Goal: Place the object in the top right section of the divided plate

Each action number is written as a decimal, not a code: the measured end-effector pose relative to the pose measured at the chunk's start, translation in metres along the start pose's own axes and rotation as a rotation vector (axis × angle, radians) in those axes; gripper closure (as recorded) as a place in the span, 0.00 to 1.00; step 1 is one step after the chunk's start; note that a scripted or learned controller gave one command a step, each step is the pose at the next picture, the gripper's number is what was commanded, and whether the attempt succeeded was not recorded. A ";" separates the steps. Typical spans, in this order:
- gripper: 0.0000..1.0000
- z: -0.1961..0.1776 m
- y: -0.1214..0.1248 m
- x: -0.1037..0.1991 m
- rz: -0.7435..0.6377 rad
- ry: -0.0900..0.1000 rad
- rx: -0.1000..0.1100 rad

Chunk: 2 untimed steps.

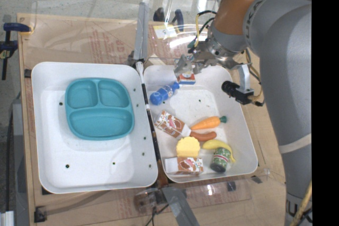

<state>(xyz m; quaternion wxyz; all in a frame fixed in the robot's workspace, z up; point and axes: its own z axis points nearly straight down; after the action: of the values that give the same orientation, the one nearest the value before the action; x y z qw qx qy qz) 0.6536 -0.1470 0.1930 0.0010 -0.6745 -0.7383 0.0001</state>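
Camera view: fixed above the bench, looking down on both bins
Left bin (47,166): holds the teal divided plate (99,108), lying near the bin's far edge, all three sections bare
Target section: the plate's top right compartment (114,93), the small one toward the bin's far right corner
Right bin (241,132): holds the loose pieces
Gripper (186,69): low over the right bin's far edge, fingers angled down at a small red and white box (186,79)
Pincer state: cannot tell whether wide, narrow or closed on the box, as the fingertips blur into it
Task's thing: most likely that box, at the right bin's far edge and well apart from the plate
Other pieces: blue bottle (163,92) beside the box; carrot (206,123), carton (171,124), yellow block (187,146) and green can (221,158) toward the near edge
Step in hand: picking, by my judgement; nothing placed yet
Next move: a firm grip, a lift above the bin walls, then a carry across to the top right compartment
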 end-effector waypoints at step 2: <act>1.00 0.006 -0.027 0.137 -0.130 -0.002 0.000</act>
<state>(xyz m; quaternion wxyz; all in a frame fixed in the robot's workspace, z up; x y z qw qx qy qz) 0.6139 -0.0133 0.1876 0.0006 -0.6250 -0.7806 0.0007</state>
